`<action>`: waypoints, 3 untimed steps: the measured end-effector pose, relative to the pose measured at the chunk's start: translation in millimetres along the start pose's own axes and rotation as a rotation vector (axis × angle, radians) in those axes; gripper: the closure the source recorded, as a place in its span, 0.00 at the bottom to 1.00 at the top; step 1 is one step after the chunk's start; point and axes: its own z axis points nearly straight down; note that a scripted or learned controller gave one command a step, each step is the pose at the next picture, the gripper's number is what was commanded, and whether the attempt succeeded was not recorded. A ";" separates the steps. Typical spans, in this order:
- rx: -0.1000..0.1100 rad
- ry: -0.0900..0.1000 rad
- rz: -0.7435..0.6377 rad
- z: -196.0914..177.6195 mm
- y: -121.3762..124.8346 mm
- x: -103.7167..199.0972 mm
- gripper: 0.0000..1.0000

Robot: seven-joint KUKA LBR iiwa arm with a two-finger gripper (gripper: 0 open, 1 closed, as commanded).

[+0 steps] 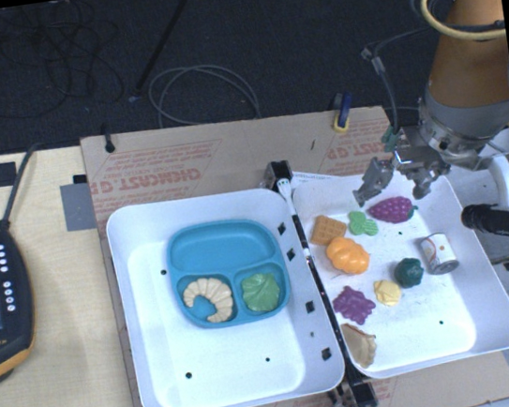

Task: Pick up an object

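Dark carpet point(212, 43) strewn with cables is lying behind a cardboard-topped bench point(191, 160) carrying two white bins. Left bin point(157, 374) is holding a blue divided plate point(227, 273) with a croissant point(209, 298) and lettuce point(262, 291). Right bin point(478, 306) is holding toy foods. Gripper point(393, 182) is hovering with fingers spread, gripping nothing, just above purple grapes point(392, 209) near the bin's far edge.
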 end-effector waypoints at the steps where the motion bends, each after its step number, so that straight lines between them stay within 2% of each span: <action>1: 0.010 0.001 0.003 96.9 -9.0 -11.8 0.00; 2: 0.010 0.001 0.002 200.4 0.1 -22.7 0.00; 3: 0.002 0.000 0.008 183.5 2.1 -24.9 1.00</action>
